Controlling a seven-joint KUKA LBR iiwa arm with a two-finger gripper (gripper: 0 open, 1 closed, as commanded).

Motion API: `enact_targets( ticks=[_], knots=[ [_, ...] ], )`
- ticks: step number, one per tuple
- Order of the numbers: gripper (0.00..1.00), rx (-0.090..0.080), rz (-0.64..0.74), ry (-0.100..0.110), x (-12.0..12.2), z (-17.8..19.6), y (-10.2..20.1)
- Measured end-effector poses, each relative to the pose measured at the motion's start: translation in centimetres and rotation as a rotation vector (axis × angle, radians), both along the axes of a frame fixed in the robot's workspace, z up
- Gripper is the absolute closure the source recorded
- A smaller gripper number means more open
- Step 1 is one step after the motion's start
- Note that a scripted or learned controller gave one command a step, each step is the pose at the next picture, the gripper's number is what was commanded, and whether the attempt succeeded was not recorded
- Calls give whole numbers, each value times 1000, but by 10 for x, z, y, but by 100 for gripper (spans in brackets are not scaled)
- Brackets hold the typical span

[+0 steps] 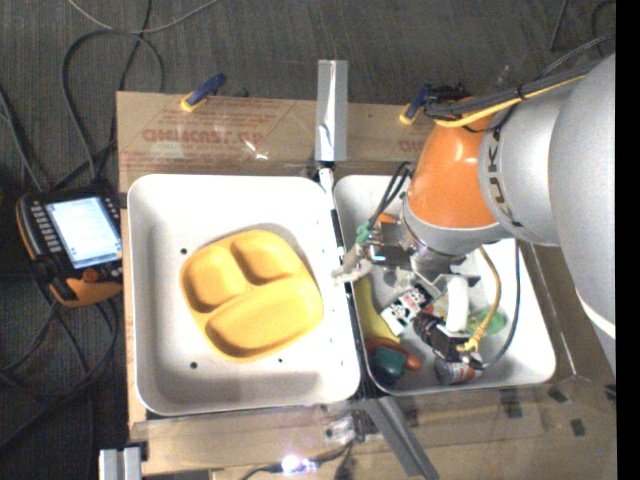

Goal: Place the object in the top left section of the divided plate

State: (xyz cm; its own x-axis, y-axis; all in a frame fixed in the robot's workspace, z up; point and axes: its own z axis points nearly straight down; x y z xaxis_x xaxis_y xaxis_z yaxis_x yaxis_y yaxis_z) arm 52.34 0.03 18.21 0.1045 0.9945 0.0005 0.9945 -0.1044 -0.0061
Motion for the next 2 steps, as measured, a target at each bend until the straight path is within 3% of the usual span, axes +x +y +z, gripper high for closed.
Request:
enact_targets(
  ticks=[2],
  knots=[
    [0,0,0,0,0,0,0]
  ],
)
